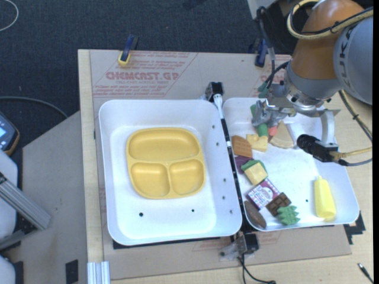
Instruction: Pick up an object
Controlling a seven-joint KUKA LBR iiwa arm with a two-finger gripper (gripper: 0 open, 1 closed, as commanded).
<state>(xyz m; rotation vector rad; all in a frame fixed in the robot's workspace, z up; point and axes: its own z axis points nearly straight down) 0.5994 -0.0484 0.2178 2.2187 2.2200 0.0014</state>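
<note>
Right, we're down in the right-hand shallow white plastic bin (346, 203), and the toy food is heaped along its left side: a brown bread-slice piece (241, 146), a pale yellow cheese wedge (257, 142), a yellow-and-green block (256, 172), a maroon wrapped packet (264, 192), a dark chocolate-bar piece (276, 203), a green leafy piece (289, 215) and a dark brown oval piece (255, 216). Off by itself near the right wall lies a yellow corn-cob-shaped toy (324, 197).

These look like light, stiff plastic pieces, smooth and likely slippery, so a pinch across flat opposite faces would serve best. The corn, lying clear of the rest, looks the easiest target, taken across its narrow middle.

Now the arm: the grey arm with its orange band (320, 31) leans in from the upper right, wrist pointing down, and the two-finger gripper (265, 116) sits low over the back of the pile, just above the cheese wedge. Whether it has anything yet, I cannot tell; the tip is too cluttered.

Over left, the other shallow white bin (112, 158) carries a yellow three-compartment plastic tray (166, 161).
</note>
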